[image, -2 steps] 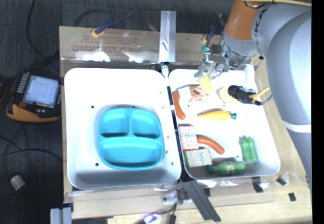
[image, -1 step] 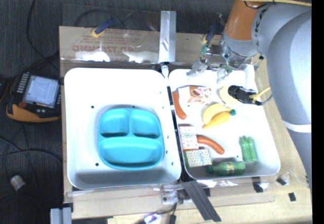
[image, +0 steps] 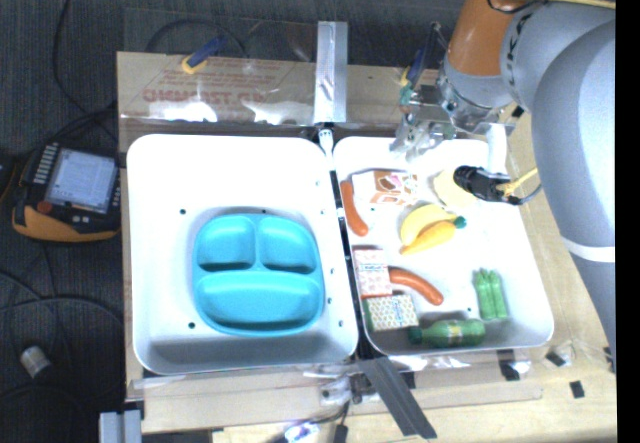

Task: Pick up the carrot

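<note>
Two orange-red, elongated items lie in the right bin. One runs along the bin's left wall, and its tapering shape looks like the carrot. The other lies near the bin's middle, lower down, and looks more like a sausage. My gripper hangs over the bin's far rim, up and to the right of the carrot and well apart from it. It holds nothing that I can see.
The right bin also holds a yellow banana, a small printed card, two boxes, a green bottle, green pods and a pale round piece. A blue divided tray sits in the left bin.
</note>
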{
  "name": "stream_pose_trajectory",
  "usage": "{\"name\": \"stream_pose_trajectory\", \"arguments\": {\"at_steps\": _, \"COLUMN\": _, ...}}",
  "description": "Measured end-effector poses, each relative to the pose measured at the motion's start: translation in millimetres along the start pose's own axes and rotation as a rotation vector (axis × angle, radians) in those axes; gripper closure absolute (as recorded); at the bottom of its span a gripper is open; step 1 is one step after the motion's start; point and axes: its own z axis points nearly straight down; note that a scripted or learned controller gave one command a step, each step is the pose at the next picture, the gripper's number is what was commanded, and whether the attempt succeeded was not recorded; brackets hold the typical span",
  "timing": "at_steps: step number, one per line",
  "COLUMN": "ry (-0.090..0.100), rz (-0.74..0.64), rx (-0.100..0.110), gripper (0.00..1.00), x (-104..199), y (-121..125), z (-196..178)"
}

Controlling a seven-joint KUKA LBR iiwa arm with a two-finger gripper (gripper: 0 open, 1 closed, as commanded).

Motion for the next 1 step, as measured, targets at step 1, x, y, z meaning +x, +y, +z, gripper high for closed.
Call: {"name": "stream_pose_trajectory", "arguments": {"at_steps": 1, "ry": -0.001, "rz": 0.000, "rx": 0.000, "gripper": 0.00, "x": -0.1, "y": 0.0, "z": 0.0}}
